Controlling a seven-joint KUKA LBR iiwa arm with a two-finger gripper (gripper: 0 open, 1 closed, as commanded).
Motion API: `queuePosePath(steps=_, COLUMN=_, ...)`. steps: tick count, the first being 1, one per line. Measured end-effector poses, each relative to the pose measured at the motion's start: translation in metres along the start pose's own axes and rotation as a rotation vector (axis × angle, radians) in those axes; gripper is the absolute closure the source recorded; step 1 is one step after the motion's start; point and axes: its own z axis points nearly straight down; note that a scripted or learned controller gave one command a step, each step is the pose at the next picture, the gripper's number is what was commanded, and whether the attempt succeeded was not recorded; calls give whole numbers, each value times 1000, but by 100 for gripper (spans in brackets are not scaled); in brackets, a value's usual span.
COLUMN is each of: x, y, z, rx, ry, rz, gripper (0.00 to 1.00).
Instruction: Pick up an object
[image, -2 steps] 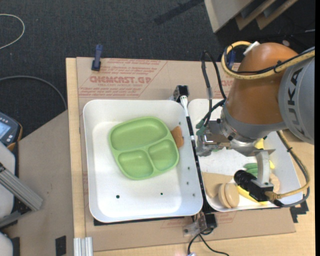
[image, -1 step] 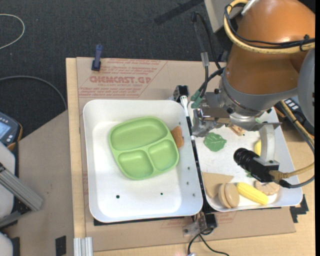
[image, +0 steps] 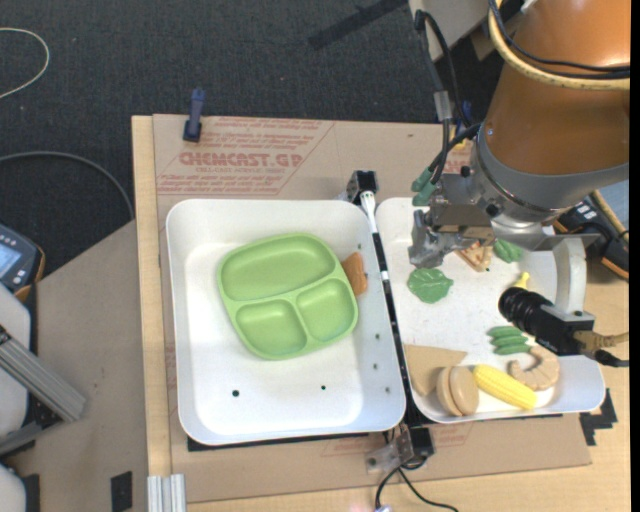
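- Gripper (image: 432, 252) low in the right bin (image: 425, 405), just above the green leaf toy (image: 430, 286).
- Fingers: can't tell if open or shut.
- Best to drop straight down and squeeze gently.
- Green divided plate (image: 287, 295) in the left bin (image: 200, 390).

I see the bench (image: 240, 160) covered by a brown cardboard sheet printed with red lettering near its far edge. Two shallow white bins sit side by side on it, touching along their inner rims: the left bin (image: 200, 330) takes the middle, the right bin (image: 590, 385) reaches the right edge. A small blue clip (image: 193, 114) sits at the far left corner.
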Motion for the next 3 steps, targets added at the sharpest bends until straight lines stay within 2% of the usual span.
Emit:
queuePosePath(steps=1, x=-142, y=-1, z=-13, rx=-1, ry=-6, rz=13, gripper=100)
queuePosePath(steps=2, x=-255, y=67, z=-28, rx=-1, ry=-8, rz=7, gripper=100)
queuePosePath(steps=3, x=-142, y=62, z=45, rx=12, ry=5, rz=-13, gripper=100)
